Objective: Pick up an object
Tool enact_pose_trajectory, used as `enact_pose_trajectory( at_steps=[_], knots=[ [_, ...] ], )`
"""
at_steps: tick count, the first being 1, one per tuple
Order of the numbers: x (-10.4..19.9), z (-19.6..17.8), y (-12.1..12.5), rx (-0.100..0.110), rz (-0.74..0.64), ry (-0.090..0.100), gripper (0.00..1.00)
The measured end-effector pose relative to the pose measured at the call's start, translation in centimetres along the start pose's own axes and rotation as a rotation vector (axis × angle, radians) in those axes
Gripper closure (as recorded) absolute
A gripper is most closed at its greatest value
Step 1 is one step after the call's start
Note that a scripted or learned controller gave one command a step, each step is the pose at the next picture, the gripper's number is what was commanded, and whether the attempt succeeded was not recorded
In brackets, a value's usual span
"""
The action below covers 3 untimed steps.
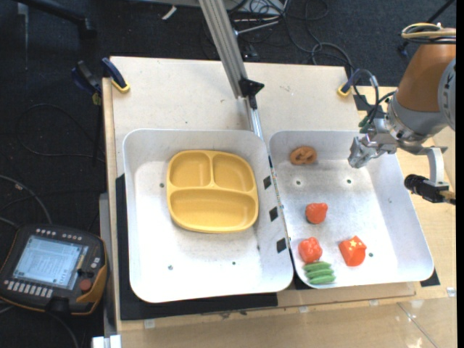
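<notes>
The right bin (pixel 406 223) holds a brown pretzel-shaped piece (pixel 303 155) at its far left, a small red piece (pixel 316 212) in the middle, a red-orange piece (pixel 310 249) and a red block (pixel 352 251) near the front, and a green pea pod (pixel 319 272) at the front edge. My gripper (pixel 359 156) hangs over the far right part of that bin, to the right of the pretzel and apart from it. Nothing shows between its fingers.
The left bin (pixel 145 216) carries a yellow divided plate (pixel 212 191). A metal pole (pixel 225 35) slants down to the bins' far junction. A teach pendant (pixel 51 267) lies off the bench at the lower left. Yellow clamps (pixel 116 78) grip the bench's far corners.
</notes>
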State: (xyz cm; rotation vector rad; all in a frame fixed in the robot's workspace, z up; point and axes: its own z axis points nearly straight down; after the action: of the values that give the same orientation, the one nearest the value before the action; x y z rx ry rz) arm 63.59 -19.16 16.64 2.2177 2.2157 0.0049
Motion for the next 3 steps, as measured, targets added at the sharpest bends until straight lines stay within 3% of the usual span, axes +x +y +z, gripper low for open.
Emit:
enact_pose_trajectory(
  at_steps=[2,3],
  knots=[
    [-0.1,-8.2,0.1,0.001,-0.003,0.001,1.00],
    [6.0,-8.8,0.4,0.005,-0.009,0.004,1.00]
  ],
)
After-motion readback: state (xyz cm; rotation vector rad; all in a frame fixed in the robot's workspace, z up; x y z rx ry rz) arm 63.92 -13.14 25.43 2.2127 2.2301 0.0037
